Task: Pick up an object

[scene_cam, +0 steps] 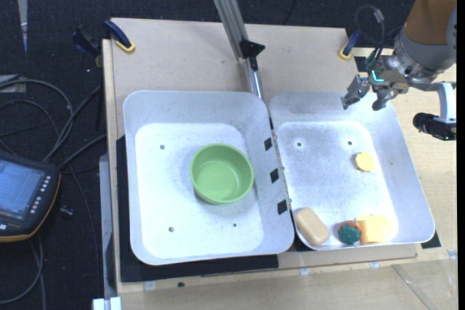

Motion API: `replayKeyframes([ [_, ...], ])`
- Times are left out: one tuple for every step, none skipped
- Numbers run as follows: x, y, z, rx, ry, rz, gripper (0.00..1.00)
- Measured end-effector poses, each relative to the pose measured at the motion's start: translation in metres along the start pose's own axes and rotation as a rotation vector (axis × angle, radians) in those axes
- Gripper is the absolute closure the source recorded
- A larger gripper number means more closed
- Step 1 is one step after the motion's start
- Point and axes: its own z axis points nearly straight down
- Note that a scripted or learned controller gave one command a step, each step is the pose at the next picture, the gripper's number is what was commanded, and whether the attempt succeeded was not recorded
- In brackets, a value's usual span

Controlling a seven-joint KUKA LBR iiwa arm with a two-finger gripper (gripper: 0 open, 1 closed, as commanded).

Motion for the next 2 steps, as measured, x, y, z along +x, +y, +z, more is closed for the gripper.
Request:
replayKeyframes([
  [0.000,0.000,0.000,0.000,0.000,0.000,0.00],
  [0.007,0.002,0.061,0.005,0.001,-0.001,0.00],
])
